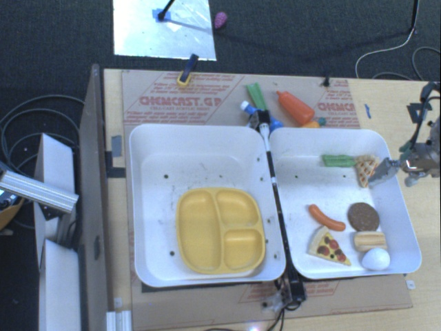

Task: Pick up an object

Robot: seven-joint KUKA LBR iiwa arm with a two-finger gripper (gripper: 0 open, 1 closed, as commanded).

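Dark carpet, a cardboard-topped bench, 2 shallow white bins: we judge the pick not yet made.

Our gripper sits at the right bin's far edge, just beside the tan waffle piece; we cannot tell its finger state. Nothing is lifted: the red sausage, pizza slice and white egg lie in the bin; the left bin holds a yellow divided plate.
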